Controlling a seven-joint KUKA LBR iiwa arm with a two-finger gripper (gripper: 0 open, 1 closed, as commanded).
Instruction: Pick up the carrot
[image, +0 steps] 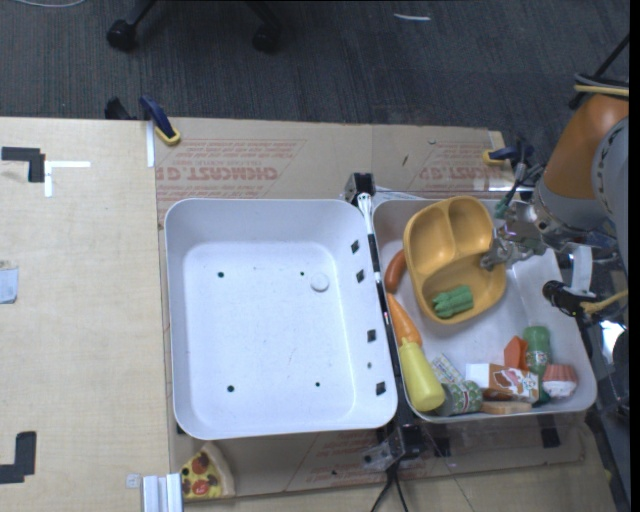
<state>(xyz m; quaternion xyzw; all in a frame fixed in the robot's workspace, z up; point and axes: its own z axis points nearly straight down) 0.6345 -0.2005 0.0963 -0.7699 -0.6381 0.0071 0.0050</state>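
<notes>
Worktop: light wood, bearing two shallow white bins side by side on a cardboard sheet. Left bin: holds one small pale disc. Right bin: holds a yellow two-part dish tilted against the far wall, with a green toy in its lower compartment; a carrot, orange, lying along the left wall just beside the bin's divider edge; a yellow bottle touching the carrot's near end; a reddish-orange piece beyond the carrot's far end, partly behind the dish; a cluster of small packets and toy foods along the near-right corner. Arm: grey with orange band, entering from the right. Tool: at the dish's right rim, well apart from the carrot; its opening cannot be told at this size, and nothing is seen between its tips. Task status: carrot not yet lifted, resting in the bin; approach, grasp and lift all appear outstanding. A pizza-slice toy lies on the worktop below the left bin.
</notes>
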